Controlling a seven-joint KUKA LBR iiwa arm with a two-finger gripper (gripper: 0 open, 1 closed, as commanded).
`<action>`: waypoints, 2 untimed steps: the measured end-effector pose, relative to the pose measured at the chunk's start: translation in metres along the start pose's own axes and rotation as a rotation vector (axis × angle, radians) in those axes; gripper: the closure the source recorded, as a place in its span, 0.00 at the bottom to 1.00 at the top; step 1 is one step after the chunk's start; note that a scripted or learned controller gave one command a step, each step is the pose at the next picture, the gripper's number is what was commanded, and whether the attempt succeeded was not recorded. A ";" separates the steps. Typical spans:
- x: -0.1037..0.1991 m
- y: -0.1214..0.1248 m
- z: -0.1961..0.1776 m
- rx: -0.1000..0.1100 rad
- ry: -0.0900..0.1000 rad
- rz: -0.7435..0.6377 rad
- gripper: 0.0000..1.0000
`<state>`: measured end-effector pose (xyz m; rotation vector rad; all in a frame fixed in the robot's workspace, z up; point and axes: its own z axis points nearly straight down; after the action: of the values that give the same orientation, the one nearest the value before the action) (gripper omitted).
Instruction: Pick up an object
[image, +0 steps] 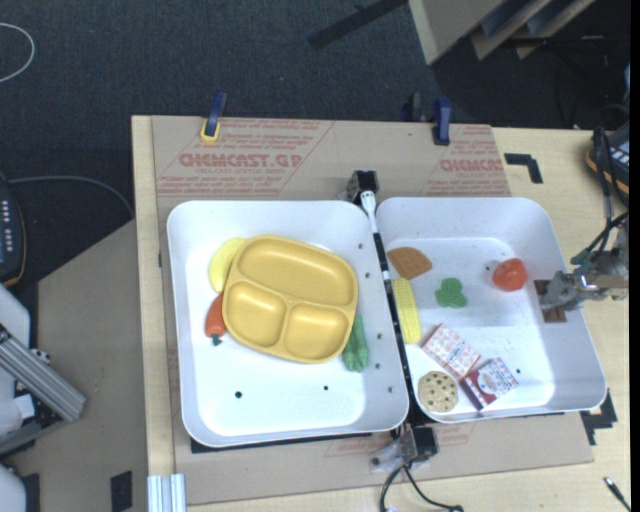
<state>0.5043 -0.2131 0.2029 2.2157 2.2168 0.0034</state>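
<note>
**Ana:** Nearest the bottom of the frame, what lies in the right bin?

**Ben:** A round speckled cookie in the lower left corner of that bin. Just right of it is a red-and-white packet, and just above it a pink-patterned packet.

**Ana:** And higher up?

**Ben:** A yellow corn cob lies along the bin's left wall. Above it is a flat brown piece, and right of the cob a small green piece. A red tomato sits apart, toward the upper right.

**Ana:** Where is the pincer?

**Ben:** At the right rim of the right bin, near the tomato and slightly below it. It is small and blurred against the rim. I cannot tell whether it is wide or narrow, and I see nothing held in it.

**Ana:** The left bin?

**Ben:** A yellow divided plate fills its middle. A yellow fruit pokes out at the plate's upper left, and a red-orange pepper touches its left edge. A green vegetable lies against its lower right.

**Ana:** The counter?

**Ben:** Both bins rest on it, side by side. A yellow clamp and a blue clamp grip its top edge.
</note>
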 end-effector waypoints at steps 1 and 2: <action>-0.001 0.001 -0.024 0.002 0.001 -0.001 1.00; 0.050 0.030 -0.017 0.003 0.004 -0.006 1.00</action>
<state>0.5339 -0.1626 0.2200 2.2128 2.2275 0.0044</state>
